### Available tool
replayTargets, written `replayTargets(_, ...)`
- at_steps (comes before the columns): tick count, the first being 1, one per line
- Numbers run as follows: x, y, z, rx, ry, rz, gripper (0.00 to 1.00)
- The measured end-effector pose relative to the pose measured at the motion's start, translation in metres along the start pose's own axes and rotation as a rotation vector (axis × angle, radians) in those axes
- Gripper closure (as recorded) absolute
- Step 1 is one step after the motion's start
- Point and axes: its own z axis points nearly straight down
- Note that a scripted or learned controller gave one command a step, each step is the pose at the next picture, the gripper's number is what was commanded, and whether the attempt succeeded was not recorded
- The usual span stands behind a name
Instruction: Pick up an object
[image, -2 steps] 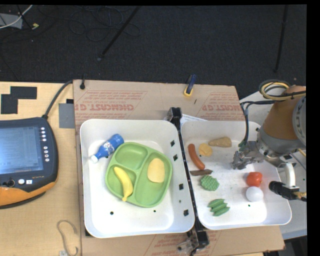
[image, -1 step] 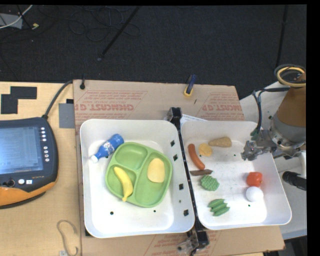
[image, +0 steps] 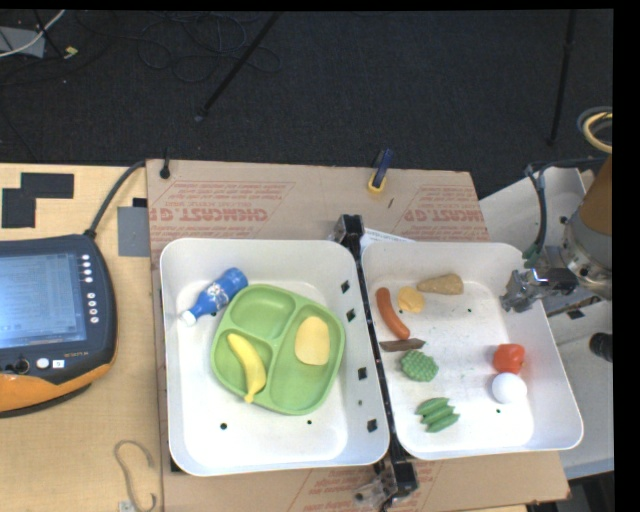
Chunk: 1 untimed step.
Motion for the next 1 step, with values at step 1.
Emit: replayTargets(1,-0.002,-0.0002,-0.0164,0.002,0.001,-0.002,1.0)
